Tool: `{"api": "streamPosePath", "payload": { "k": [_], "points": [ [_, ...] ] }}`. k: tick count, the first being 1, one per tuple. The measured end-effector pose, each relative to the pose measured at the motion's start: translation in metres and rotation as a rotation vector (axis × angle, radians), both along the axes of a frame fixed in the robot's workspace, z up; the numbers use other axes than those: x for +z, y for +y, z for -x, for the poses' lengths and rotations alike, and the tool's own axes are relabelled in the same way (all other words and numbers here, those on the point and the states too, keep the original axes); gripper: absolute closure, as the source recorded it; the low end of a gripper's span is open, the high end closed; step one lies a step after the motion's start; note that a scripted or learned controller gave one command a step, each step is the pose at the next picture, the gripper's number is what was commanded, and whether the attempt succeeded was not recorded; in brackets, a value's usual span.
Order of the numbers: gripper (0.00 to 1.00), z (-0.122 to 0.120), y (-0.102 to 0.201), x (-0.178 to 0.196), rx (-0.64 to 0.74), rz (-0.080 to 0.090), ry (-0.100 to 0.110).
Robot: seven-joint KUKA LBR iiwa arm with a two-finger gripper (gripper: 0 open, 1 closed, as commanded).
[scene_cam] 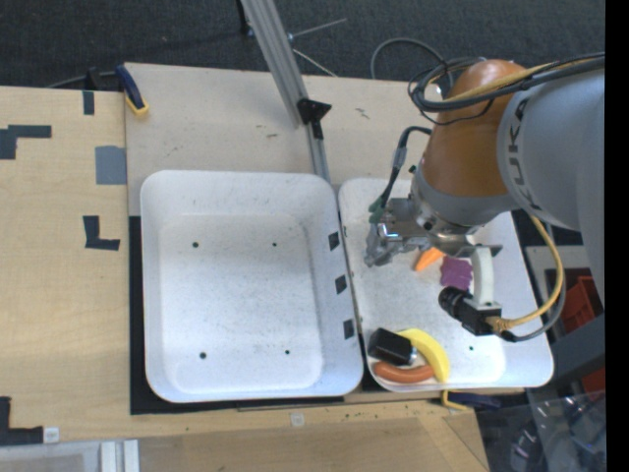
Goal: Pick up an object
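Reaching in from three o'clock, the grey and orange arm (491, 155) is seen low over the right bin (526, 362), which sits on the tabletop (59, 293) just beside the left bin (167, 195). The arm's bulk covers much of the right bin's upper half, toward twelve o'clock. The gripper (381, 244) is placed near that bin's nine o'clock wall, close to the white floor, with the metal fingertips pointing down toward the left. Whether the jaws are spread or closed cannot be told from this angle, and nothing is seen between them, so no grasp is confirmed.

The candidate objects are all found in the right bin. At its six o'clock edge a yellow banana-shaped piece (429, 352) is curled over a black block (390, 344), with an orange-red piece (401, 371) lying just below them against the rim. Nearer the bin's centre, a purple block (456, 272) lies just beside a small orange piece (427, 259), both at about three o'clock from the gripper and partly tucked under the wrist.

As judged from this moment, the approach is largely made, but the pick itself is not yet shown: every object is resting on the bin floor. Closing on one item and lifting it clear are what is left.
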State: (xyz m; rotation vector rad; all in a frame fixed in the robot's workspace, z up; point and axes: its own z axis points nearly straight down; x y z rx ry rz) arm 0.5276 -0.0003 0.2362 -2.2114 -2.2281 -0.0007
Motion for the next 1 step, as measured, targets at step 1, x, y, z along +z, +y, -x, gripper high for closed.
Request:
{"api": "streamPosePath", "payload": {
  "k": [1],
  "points": [
    [1.0, -0.0051, 0.0535, 0.0072, 0.0, 0.0, 0.0]
  ]
}}
